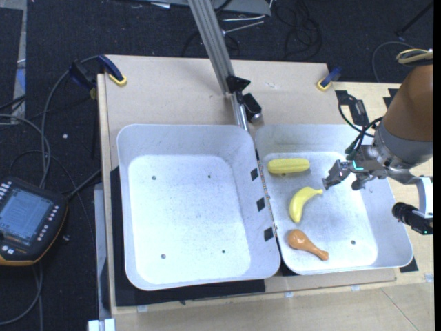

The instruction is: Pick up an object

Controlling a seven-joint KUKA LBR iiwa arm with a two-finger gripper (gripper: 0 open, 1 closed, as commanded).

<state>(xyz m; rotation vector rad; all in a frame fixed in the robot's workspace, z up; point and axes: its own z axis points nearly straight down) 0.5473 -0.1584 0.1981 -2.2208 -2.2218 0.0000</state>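
A: Start left, what have you got?

B: Left bin [138, 185] bare. In the right bin [386, 254] you've a corn cob [289, 165] far, a banana [302, 203] mid, an orange drumstick [306, 245] near.

A: And your gripper [337, 174]?

B: Hovering right of the banana, just beside its tip, nothing between the fingers. Spread or clenched, you can't tell.

A: So nothing's picked?

B: Nothing yet, by my reckoning. The whole grasp and lift remain.

Both white bins [186, 140] look like matt plastic, finely speckled; the bench [179, 81] beneath them is pale, smooth wood; beside the bins, a ribbed metal rail [210, 29]; the banana [302, 202] inside looks smooth plastic
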